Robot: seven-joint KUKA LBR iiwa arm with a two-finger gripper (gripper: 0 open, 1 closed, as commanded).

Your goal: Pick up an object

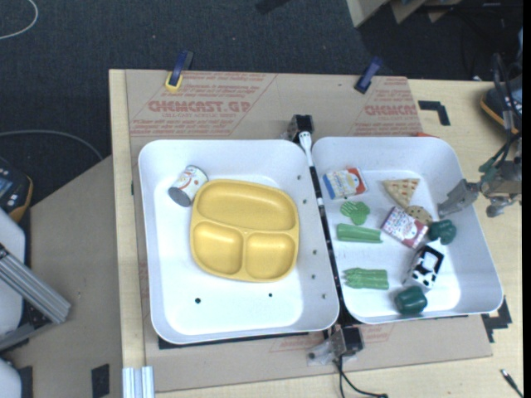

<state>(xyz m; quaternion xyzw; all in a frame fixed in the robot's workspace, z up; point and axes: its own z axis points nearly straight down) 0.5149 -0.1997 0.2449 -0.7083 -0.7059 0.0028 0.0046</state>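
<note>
Yellow tray (244, 230) is lying in the left bin (158, 222) beside a small can (187, 185). Toys are sitting scattered in the right bin (473, 259), among them a green cup (410, 301). The gripper (465, 194) is hovering over that bin's right rim; whether it is open, I cannot tell.

My fingers (461, 194) are dull grey, flat and angular, on a darker metal frame with a touch of green. Thin dark cables loop above, beside a blurred patch of orange and grey.
</note>
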